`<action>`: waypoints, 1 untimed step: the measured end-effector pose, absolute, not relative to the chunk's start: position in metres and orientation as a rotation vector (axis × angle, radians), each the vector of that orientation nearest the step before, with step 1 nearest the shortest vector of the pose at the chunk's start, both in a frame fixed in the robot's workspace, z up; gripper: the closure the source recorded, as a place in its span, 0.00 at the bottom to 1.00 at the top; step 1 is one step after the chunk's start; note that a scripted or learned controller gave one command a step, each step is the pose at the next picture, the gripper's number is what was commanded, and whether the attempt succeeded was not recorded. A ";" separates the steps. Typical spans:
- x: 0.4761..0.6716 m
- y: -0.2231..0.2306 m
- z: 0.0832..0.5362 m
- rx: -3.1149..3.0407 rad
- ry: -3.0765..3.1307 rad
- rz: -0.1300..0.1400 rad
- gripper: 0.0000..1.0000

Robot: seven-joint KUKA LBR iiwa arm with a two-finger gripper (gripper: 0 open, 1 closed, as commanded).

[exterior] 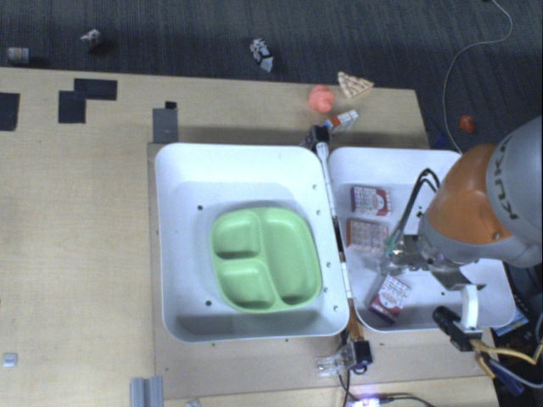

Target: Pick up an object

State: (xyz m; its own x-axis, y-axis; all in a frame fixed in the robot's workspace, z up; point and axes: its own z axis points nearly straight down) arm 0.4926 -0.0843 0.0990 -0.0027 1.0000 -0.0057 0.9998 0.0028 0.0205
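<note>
Looking down through the one camera, we see the arm (479, 206) reaching in from the right over the right bin (424, 161), its gripper (397, 259) low above the bin floor. Whether it is open or closed we cannot tell; the wrist hides that part. Three small packets lie in this bin: an upper packet (370, 199) near the far wall, a middle packet (366, 234) just below it, and a lower packet (389, 297) tilted near the front wall, just beneath the gripper.

We judge the lower packet the likeliest target. It looks flat and lies at a slant, so a closing grip could slide over it or push it against the front wall instead of catching it. The middle packet sits near enough that a slightly off descent might nudge it or pinch both. A dark cable (417, 193) loops beside the wrist and could brush the packets.

The left bin (174, 227) holds a green divided tray (265, 257), well apart from the gripper.
</note>
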 end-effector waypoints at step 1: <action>0.492 -0.084 0.099 2.205 2.212 0.016 0.00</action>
